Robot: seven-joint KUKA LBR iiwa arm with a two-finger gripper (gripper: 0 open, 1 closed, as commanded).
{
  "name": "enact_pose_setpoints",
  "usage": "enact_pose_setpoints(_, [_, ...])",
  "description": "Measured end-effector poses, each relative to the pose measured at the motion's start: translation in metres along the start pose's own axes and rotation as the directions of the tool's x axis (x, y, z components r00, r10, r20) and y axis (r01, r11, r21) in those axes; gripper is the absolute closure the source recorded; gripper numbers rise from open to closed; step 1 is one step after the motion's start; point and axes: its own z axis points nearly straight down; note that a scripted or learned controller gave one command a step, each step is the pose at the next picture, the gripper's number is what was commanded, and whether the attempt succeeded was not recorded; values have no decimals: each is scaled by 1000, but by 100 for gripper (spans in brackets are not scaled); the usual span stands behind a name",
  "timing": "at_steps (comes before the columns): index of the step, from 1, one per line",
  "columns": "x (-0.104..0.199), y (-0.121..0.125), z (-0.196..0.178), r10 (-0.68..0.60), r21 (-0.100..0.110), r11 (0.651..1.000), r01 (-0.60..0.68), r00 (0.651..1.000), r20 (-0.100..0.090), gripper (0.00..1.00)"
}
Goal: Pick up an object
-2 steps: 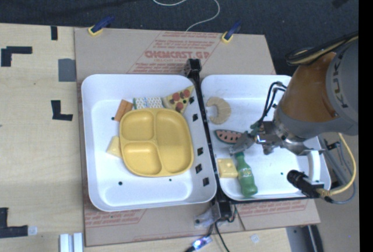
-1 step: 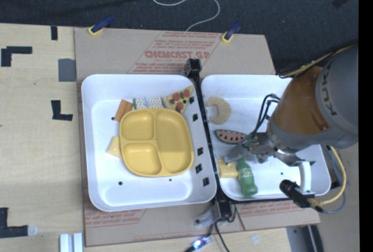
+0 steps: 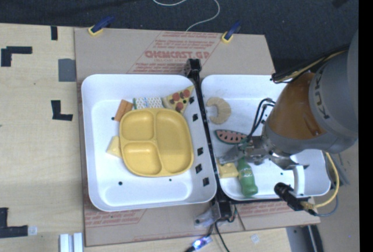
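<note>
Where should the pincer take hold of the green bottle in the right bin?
Grip the green bottle across its body, coming from above. It lies on its side on the right bin floor, long axis running roughly toward the near wall, so closing across the narrow width probably suits best. The yellow piece sits close on its left.

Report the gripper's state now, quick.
Gripper: cannot be told. It sits low in the right bin, right by the green bottle.
</note>
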Motion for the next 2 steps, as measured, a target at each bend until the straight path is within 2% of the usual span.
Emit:
enact_pose_setpoints(1, [1,0,-11,-3,-1,1000,3,1000,-1,100])
enact_pose_setpoints(2, [2,-1,-53,-3,2,1000,3,1000,0,100])
